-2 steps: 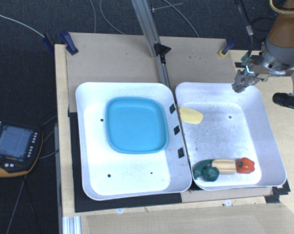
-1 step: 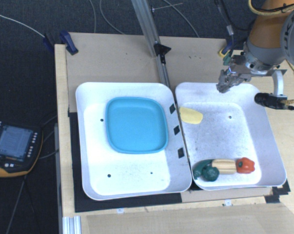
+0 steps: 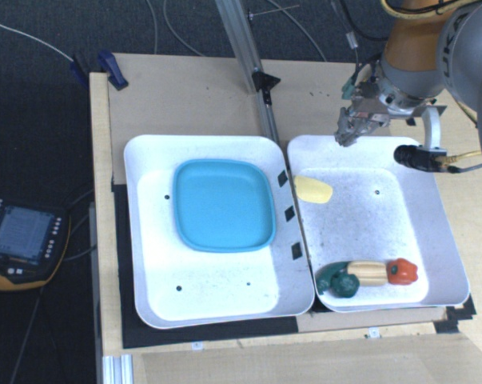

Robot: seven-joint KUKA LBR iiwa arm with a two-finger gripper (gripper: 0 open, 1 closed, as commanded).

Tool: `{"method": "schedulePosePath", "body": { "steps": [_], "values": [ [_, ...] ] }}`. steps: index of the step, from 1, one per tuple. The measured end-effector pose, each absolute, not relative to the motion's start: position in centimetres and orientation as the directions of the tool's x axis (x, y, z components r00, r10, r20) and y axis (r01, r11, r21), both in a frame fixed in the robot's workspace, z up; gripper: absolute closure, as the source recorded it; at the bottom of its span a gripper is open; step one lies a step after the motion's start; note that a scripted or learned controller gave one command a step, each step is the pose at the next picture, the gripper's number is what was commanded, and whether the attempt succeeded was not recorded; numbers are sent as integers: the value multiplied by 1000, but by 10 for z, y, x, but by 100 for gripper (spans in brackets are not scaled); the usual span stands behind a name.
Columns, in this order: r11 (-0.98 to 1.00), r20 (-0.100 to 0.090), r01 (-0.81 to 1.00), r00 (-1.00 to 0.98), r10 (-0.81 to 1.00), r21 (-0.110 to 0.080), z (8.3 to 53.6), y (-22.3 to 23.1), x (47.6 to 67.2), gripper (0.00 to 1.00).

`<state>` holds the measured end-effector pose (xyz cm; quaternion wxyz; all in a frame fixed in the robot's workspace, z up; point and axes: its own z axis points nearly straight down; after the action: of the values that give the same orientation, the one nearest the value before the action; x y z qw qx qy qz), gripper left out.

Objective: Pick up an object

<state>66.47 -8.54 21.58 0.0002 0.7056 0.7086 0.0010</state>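
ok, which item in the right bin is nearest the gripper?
The pale yellow lemon-shaped piece at the bin's upper left; the green, tan and red pieces lie along the near edge.

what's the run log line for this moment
gripper: above right bin far rim | holding: nothing seen | yellow piece: in right bin, untouched

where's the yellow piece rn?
The yellow piece lies in the right bin, upper-left corner, beside the wall shared with the left bin.
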Motion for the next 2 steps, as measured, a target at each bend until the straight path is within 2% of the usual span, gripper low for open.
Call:
{"method": "schedulePosePath", "body": {
  "steps": [1, 2],
  "values": [
    [4, 1, 1000, -4, 1000, 1, 221, -30, 656, 100],
    [5, 2, 1000, -5, 1000, 1, 233, 30, 662, 100]
  ]
}}
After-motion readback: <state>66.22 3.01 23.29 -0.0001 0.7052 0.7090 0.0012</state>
